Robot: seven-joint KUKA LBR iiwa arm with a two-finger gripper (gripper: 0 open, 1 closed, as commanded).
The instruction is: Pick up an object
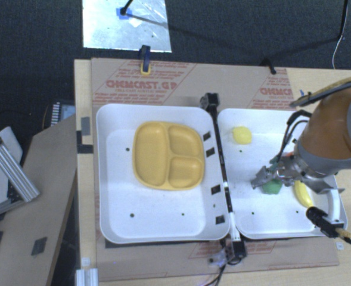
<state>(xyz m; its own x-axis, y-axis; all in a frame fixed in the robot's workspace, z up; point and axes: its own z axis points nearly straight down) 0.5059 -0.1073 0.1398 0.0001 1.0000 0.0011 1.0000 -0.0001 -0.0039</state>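
In the right bin (252,219), a green object (273,187) lies right under my gripper (264,178), which reaches in from the right at the end of the grey and orange arm. The grey fingers (260,177) sit against the green object's left and top side. A yellow banana-like piece (304,193) lies just right of it, partly under the wrist. A small yellow round object (242,135) rests near the bin's back left. How the fingers stand is hidden by the wrist and blur.
The left bin (121,219) holds a yellow divided tray (167,155). A black divider with clips (219,159) runs between the bins. Cables hang around the wrist at the right edge.
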